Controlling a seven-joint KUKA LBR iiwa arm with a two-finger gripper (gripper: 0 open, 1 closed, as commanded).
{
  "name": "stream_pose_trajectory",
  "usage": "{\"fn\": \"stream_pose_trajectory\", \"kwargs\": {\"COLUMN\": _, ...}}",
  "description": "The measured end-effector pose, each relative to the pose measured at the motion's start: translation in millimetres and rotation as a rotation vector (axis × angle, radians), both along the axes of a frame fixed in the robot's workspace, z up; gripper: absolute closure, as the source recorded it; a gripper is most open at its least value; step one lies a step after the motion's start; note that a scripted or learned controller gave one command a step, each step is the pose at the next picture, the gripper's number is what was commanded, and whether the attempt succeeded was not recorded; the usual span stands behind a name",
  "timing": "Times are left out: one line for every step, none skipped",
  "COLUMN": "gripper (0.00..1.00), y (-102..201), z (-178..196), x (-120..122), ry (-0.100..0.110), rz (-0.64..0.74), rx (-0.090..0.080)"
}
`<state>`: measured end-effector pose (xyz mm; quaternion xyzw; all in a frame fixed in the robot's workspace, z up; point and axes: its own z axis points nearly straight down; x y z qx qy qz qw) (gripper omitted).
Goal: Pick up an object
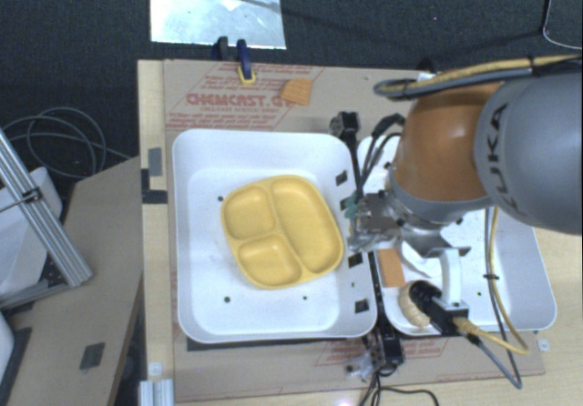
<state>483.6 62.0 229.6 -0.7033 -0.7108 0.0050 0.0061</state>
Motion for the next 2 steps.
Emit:
{"fn": "stream_pose_trajectory", "kwargs": {"gripper": 0.0, "y": -5, "z": 8, "x": 3, "ry": -0.017, "rz": -0.009, "rx": -0.001}}
{"fn": "stream_pose_trajectory", "kwargs": {"gripper": 0.0, "y": -103, "z": -48, "x": 2, "ry": -0.012, "rz": -0.021, "rx": -0.006}}
